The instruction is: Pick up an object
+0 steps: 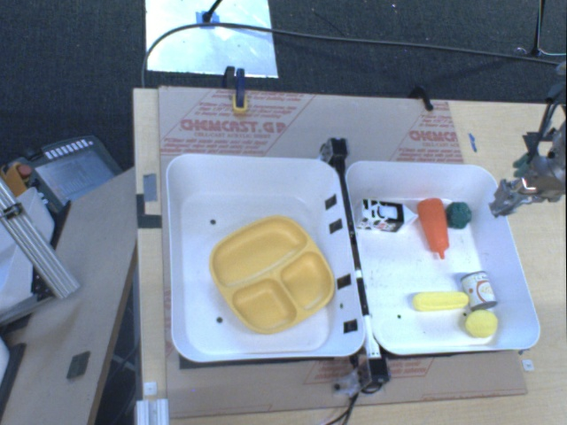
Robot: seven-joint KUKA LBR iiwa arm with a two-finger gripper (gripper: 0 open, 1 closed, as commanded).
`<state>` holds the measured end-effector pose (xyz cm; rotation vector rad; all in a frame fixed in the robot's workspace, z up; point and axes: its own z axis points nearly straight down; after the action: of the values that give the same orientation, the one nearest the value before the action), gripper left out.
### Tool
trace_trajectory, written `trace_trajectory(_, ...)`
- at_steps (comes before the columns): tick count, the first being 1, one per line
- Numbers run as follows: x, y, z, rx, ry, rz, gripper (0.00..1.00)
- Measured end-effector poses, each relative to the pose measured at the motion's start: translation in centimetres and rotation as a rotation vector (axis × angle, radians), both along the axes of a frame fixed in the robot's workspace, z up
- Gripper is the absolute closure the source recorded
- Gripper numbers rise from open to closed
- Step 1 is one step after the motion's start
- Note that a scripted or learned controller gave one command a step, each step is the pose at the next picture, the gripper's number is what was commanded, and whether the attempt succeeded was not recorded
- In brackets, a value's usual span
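An orange carrot (432, 223), smooth plastic and tapered, lies in the far part of the right bin (514, 264), touching a small dark green ball (459, 214) on its right. Nearer sit a yellow banana (440, 301), a little tin can (477, 288) and a yellow lemon (481, 324); a black-and-white card (383, 214) lies to the carrot's left. The gripper (512, 195) hangs at the bin's far right rim holding nothing, its opening too blurred to judge. Likely the approach step: next it must move left over one object and descend. The left bin (186, 237) holds a yellow three-section plate (270, 273)
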<state>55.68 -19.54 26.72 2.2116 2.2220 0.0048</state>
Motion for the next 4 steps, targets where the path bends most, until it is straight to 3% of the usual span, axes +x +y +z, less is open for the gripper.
trace_trajectory(4, -3.3, 21.3, -2.6, 0.005, 0.006, 0.005, 1.0)
